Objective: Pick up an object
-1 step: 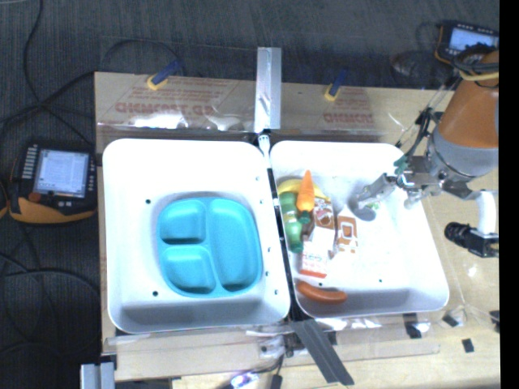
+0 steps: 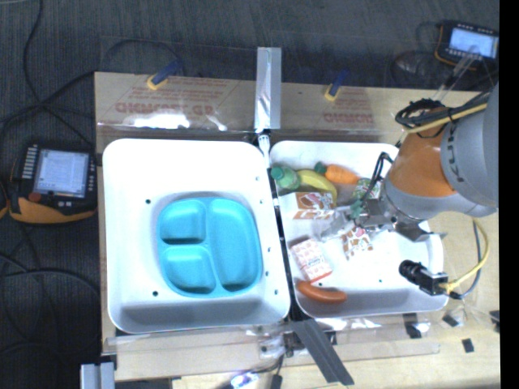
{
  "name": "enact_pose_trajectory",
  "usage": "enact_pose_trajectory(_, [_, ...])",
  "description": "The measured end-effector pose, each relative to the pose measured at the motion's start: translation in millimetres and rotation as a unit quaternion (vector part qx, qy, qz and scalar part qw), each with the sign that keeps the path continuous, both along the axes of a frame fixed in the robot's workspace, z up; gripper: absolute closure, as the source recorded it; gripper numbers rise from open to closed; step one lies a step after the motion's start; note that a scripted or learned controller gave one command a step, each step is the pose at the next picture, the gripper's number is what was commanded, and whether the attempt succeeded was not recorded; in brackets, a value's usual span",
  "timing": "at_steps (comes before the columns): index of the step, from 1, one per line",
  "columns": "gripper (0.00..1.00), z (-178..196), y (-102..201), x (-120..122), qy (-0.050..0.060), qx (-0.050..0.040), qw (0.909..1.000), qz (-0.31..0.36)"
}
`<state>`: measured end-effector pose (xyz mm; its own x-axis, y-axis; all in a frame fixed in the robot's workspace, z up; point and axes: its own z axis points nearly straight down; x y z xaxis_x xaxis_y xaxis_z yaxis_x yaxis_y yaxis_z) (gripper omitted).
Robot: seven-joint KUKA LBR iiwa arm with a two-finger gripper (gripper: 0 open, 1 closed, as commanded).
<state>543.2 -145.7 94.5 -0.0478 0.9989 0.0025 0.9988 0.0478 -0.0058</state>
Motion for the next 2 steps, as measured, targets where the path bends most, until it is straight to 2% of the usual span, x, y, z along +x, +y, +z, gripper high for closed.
enact_pose_trajectory(1, [1.0,5.4,-0.1,0.2,0.003,0.0011,1.0,0.002])
enact_pose_trajectory(2, [1.0,124.0,87.1,0.7,0.001,-0.0029,0.9924,-0.123])
